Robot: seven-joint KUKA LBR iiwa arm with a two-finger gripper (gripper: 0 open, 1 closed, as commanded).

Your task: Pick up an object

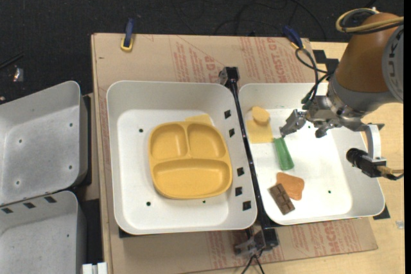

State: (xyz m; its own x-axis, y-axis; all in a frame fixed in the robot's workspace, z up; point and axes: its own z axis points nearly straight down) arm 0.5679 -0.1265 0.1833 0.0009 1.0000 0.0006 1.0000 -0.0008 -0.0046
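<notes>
Bench (167,51) w/ two white bins side by side. Left bin (125,138) holds a yellow tray (190,160), three compartments, lying flat at centre. Arm (366,67) comes in from the right over the right bin (340,202). Gripper (306,124) hangs above that bin's upper part, fingers spread apart, nothing btwn them. Just left of it: yellow block (259,125). Below: green stick (283,154), then orange piece (293,184) touching brown bar (280,197), all on bin floor.

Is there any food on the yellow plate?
Empty. The yellow plate in the left bin shows three bare compartments, with nothing lying in any of them.
</notes>
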